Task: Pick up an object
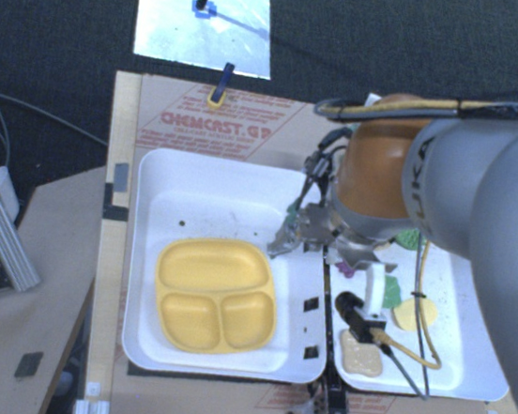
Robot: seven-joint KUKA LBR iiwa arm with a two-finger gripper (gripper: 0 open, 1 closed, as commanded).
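Camera view: grey two-finger pincer (285, 241) hangs over left white bin (142, 233), finger state unclear. Yellow three-compartment plastic tray (216, 293) lies just below-left of it, long axis left-right.

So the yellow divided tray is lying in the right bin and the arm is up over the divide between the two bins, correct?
Not quite. The camera view shows the yellow divided tray lying in the left bin, not the right bin. The rest holds: the arm is over the divide between the two bins, with the gripper near the tray's upper right corner.
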